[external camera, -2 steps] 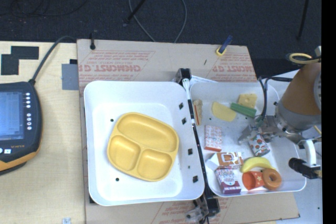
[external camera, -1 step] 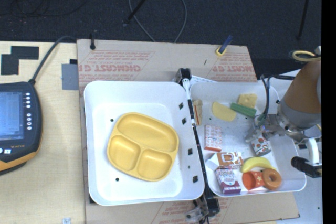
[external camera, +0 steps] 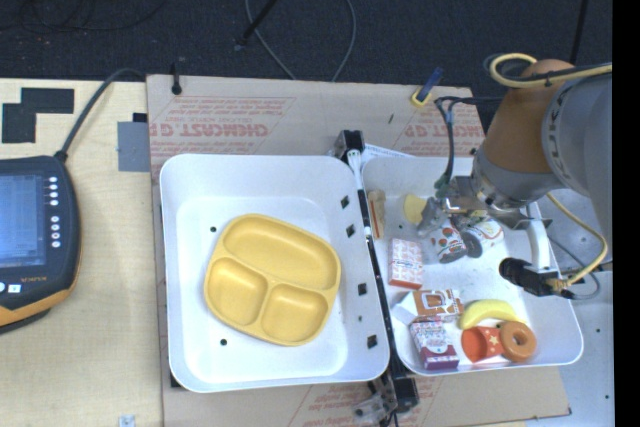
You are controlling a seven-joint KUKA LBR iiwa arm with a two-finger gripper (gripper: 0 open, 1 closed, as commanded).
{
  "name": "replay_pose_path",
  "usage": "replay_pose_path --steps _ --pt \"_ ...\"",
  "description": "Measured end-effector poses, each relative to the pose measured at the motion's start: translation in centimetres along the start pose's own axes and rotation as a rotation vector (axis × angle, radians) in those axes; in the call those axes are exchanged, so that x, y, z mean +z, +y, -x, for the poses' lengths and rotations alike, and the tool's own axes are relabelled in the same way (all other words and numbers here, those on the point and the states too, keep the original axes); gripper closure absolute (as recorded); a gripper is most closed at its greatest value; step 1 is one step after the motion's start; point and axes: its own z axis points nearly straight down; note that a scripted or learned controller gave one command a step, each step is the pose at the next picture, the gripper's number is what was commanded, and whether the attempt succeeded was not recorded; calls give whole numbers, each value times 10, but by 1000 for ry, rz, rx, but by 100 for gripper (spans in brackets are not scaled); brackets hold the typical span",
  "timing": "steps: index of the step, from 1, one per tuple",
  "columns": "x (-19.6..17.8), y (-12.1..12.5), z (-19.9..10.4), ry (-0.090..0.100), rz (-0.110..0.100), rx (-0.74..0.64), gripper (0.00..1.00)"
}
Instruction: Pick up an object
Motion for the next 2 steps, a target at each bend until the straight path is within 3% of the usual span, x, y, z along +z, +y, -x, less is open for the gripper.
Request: replay_pose_path --steps 1,2 --pt "-63 -20 -98 1 0 0 100" --pt "-94 -23 -148 -2 -3 5 100"
